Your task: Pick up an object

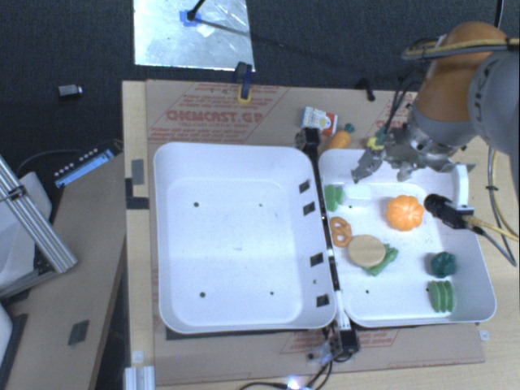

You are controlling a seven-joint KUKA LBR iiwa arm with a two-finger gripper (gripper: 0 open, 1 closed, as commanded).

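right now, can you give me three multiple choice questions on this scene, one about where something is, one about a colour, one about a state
1. Which bin holds the toys?
A. the bin on the view's left
B. the bin on the view's right
C. both bins

2. What colour is the round pumpkin-like toy?
A. orange
B. blue
C. purple

3. Where is the gripper compared with the toys?
A. closed around the pumpkin-like toy
B. over the far end of the right bin, apart from the toys
C. pressed down on the pretzel

Answers:
1. B: the pretzel, the tan disc and the other toys lie in the right bin, none in the left bin.
2. A: the pumpkin-like toy is orange.
3. B: the gripper sits over the bin's far end, with nothing between its fingers.
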